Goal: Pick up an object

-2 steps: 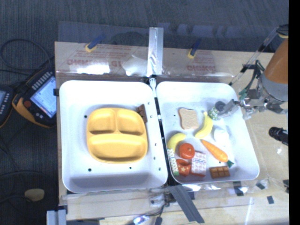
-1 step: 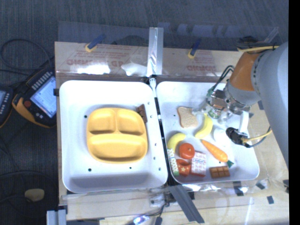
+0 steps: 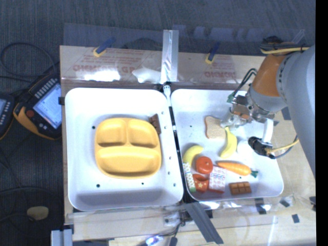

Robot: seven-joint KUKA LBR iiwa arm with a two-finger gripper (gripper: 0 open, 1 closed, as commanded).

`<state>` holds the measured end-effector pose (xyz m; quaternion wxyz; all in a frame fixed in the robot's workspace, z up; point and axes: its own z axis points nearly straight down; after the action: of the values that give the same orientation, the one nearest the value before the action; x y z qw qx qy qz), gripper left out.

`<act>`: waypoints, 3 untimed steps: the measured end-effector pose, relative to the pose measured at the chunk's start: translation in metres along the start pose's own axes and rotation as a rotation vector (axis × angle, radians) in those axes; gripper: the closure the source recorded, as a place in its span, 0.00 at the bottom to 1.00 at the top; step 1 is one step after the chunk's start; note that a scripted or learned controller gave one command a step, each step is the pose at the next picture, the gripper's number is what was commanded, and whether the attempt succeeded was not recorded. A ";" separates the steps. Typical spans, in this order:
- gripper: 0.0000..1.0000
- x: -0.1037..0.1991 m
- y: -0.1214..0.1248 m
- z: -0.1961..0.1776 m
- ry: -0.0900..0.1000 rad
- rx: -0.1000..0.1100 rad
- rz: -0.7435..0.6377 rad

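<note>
Your gripper (image 3: 231, 120) sits low in the right bin (image 3: 195, 99), just above the banana (image 3: 229, 143) and beside the bread slice (image 3: 213, 127). Whether it grips anything, you cannot tell. A yellow divided plate (image 3: 127, 147) fills the left bin (image 3: 77, 137).

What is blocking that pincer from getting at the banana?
Nothing visible. The pincer hangs just above the upper end of the banana, with the bread slice lying beside it to the left, not between them.

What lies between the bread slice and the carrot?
In the camera view, the banana lies between the bread slice and the carrot.
</note>
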<state>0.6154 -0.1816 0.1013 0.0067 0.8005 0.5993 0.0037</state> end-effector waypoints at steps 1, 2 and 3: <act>1.00 0.022 -0.005 -0.139 0.002 0.018 -0.414; 1.00 -0.004 -0.007 -0.039 0.004 0.020 -0.458; 1.00 0.046 0.005 -0.093 0.004 0.019 -0.341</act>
<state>0.6320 -0.1382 0.1942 -0.0015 0.6871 0.7266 -0.0016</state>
